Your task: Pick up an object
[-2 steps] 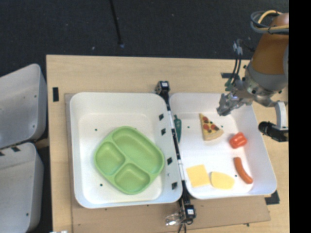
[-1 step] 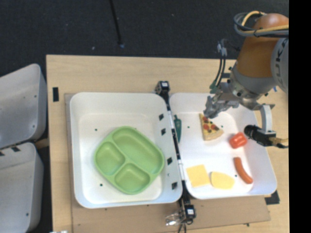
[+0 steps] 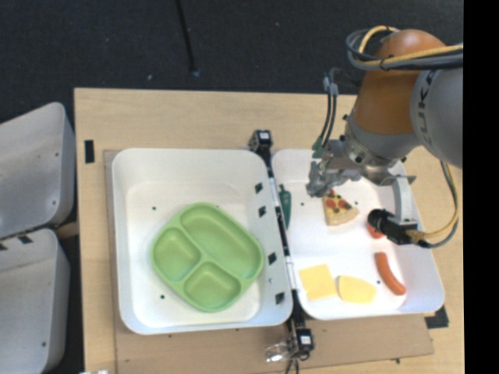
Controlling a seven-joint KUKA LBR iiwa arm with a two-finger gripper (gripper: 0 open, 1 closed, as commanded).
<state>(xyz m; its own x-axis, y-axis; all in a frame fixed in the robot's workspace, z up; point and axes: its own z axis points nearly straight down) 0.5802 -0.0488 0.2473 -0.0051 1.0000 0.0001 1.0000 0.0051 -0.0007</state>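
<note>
In the right bin (image 3: 355, 248), toward its back left corner, the gripper (image 3: 322, 182) hangs at the end of the grey arm (image 3: 390, 92), whose orange band sits directly above it. The wrist blocks the view from above, so how wide the gripper stands cannot be told, and nothing can be seen held in it. Just beside it, on the side nearer the front of the bench (image 3: 179, 115), lies a pizza slice (image 3: 340, 209), pale crust with red spots, flat on the bin floor. It looks close to the gripper's tip, but whether the two touch is unclear from this angle. To the right of the slice is a small red thing (image 3: 376, 223), too much covered to name with any confidence. Farther forward in the same bin a reddish sausage (image 3: 390, 273) lies at a slant near the right wall. To its left, a rounded yellow piece (image 3: 356, 289) lies just beside a flat yellow square (image 3: 316, 281) along the front. A narrow dark green object (image 3: 285, 206) lies against the wall between the two bins, on the right bin's side. The left bin (image 3: 140, 201) holds a light green plate (image 3: 207, 255) with three compartments, lying flat toward the front right and well apart from the gripper.
</note>
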